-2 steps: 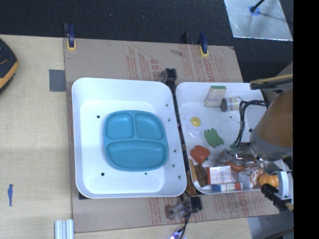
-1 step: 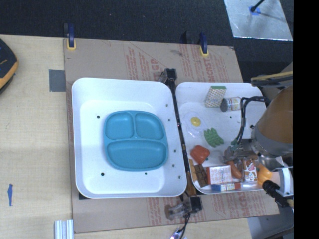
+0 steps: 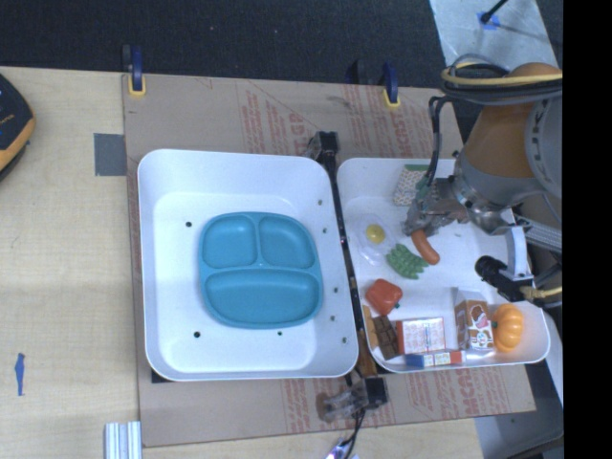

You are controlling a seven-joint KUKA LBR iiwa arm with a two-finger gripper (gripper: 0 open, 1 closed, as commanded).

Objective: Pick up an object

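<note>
In the right bin (image 3: 350,199), the gripper (image 3: 421,220) hovers, whether spread or closed I cannot tell, with a small orange sausage (image 3: 426,247) just beside it at five o'clock, near a green toy (image 3: 405,261)

small orange-red sausage (image 3: 426,248) lying slantwise in the right bin (image 3: 535,352), beside a green toy (image 3: 406,262)
</note>
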